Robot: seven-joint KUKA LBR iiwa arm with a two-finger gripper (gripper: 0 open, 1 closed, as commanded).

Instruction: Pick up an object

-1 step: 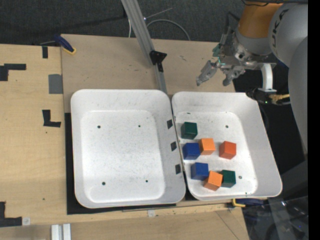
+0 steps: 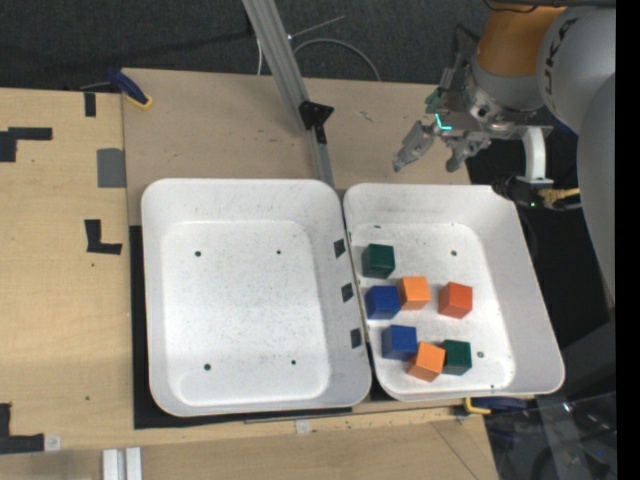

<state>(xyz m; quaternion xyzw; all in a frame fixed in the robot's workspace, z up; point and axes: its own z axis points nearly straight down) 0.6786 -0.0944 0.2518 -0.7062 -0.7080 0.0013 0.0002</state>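
**rig_op:** Plain tan desk (image 2: 230,128) today, dark backdrop behind it, two white bins side by side. I'm driving this remotely and the gripper (image 2: 432,151) is hovering above the desk just past the far rim of the right bin (image 2: 500,208), not over any block yet. Jaws look spread apart with nothing between them, as far as I can make out at this angle.

**blockhead42:** So what are you going for? Left bin (image 2: 240,208) looks like a dead end.

**rig_op:** Yeah, everything's in the right one, bunched in its middle and near half. Seven little cubes: two dark green, two blue, three orange. My pick would be the far green cube (image 2: 378,260). It sits at the top of the bunch, closest to the gripper, with open floor on most sides.

**blockhead42:** And the others?

**rig_op:** Riskier, I reckon. The near orange cube (image 2: 428,359) is touching the near green cube (image 2: 456,355) and sits just beside a blue one, so a jaw could land on a neighbour. Plan is to come straight down, centred, jaws lined up with two flat faces, and close only once they're low around it. Small hard cubes, matte-looking, should grip fine if squared up.
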